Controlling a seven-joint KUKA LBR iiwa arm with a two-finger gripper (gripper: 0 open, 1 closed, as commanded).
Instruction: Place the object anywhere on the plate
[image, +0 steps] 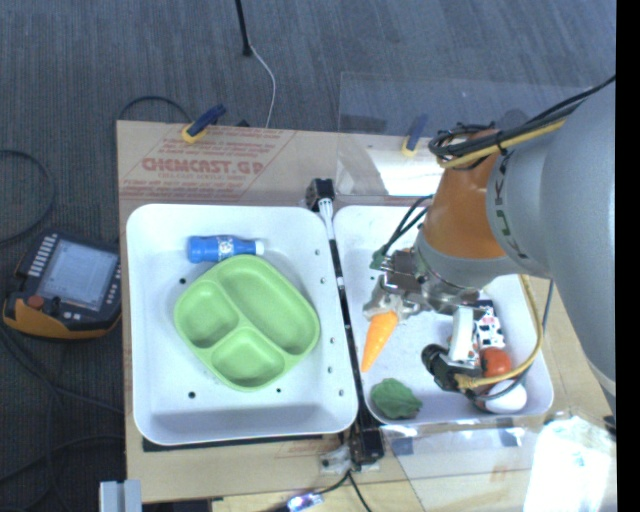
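Note:
An orange toy carrot (376, 340) lies in the right bin (535, 330), near its left wall, with its thick end pointing up towards my gripper (393, 300). The gripper hangs right above that thick end, touching or nearly touching it. A green plate (246, 320) with three compartments rests in the middle of the left bin (150, 300), and nothing lies on it.
A blue bottle (222, 247) lies in the left bin just behind the plate. In the right bin a dark green leafy toy (397, 398) sits at the front, with a red toy (495, 362) and a white one (506, 399) at the front right. A handheld pendant (65, 285) lies on the floor at the left.

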